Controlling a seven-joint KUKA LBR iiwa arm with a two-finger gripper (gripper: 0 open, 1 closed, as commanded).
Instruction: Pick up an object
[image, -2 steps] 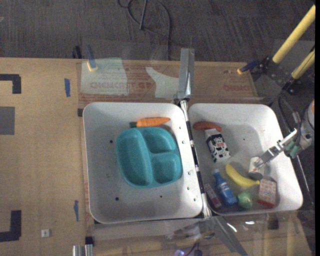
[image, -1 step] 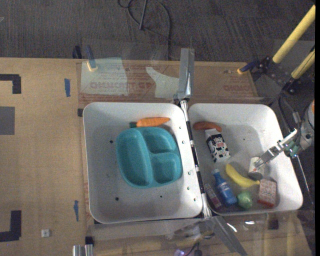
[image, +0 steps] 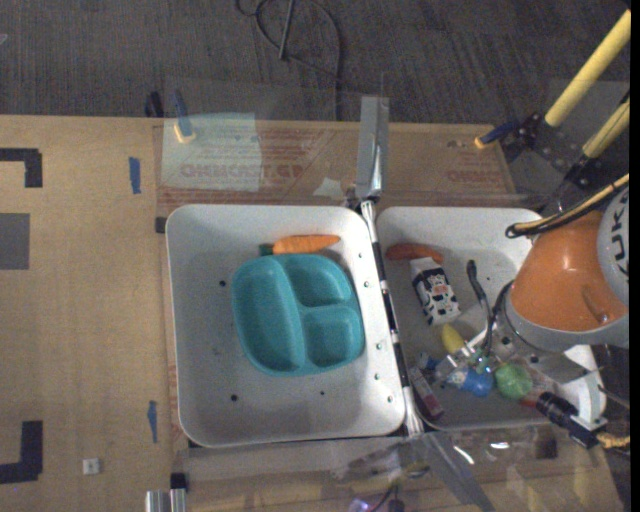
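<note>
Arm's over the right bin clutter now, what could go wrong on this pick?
1. The gripper sits low over a tight cluster: yellow piece, blue object, green ball. It may nudge them or grab more than one.
2. The green ball looks round and could roll away on contact.
3. The cluster lies close to the right bin's near wall, so a finger may catch it.

Grey arm (image: 622, 240), glossy orange band (image: 570, 280), black cable (image: 560, 215).
</note>
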